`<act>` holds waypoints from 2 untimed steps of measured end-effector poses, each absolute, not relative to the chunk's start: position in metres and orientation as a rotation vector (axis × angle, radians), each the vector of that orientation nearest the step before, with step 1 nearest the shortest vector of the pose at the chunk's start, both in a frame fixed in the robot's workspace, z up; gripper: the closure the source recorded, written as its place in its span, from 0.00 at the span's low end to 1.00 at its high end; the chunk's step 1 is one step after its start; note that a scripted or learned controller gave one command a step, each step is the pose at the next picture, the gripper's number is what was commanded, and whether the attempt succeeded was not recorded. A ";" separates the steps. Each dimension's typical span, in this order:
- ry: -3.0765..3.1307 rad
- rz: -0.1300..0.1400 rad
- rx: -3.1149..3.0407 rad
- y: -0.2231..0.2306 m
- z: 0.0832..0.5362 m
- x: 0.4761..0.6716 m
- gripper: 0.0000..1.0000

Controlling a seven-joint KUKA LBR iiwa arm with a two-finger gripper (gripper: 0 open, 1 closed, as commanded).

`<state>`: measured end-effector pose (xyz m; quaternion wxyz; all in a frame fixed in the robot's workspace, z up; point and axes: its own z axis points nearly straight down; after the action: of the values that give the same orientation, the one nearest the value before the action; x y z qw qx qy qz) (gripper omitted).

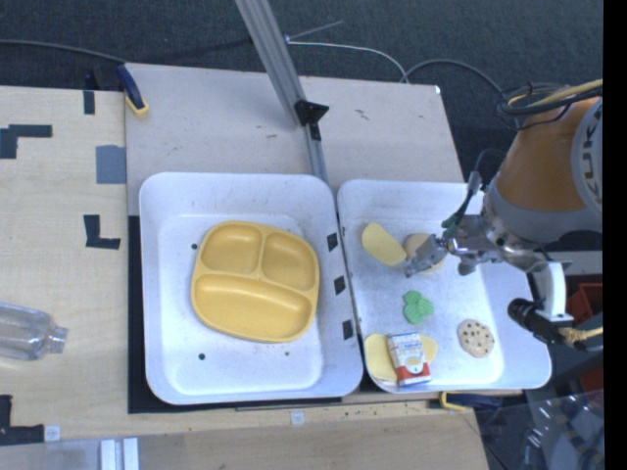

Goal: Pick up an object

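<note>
Your gripper (427, 258) hangs low in the right bin (509, 370), just beside the yellow piece (383, 244), and a tan object (419, 244) sits right at it. I cannot tell whether it is clamped on anything. The cookie (475, 338) lies nearer.

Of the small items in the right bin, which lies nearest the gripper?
The tan round piece beside the yellow piece, right at the gripper; the others lie lower.

right bin (509, 360): crowded front | left bin (157, 262): yellow plate (257, 280) fills middle
</note>
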<state>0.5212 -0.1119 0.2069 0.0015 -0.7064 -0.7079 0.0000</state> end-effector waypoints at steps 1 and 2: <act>-2.223 -0.002 -2.214 -0.111 0.217 0.522 1.00; -2.219 0.006 -2.223 -0.147 0.189 0.540 1.00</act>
<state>0.5399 -0.1465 0.1894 0.0004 -0.7077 -0.7065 0.0019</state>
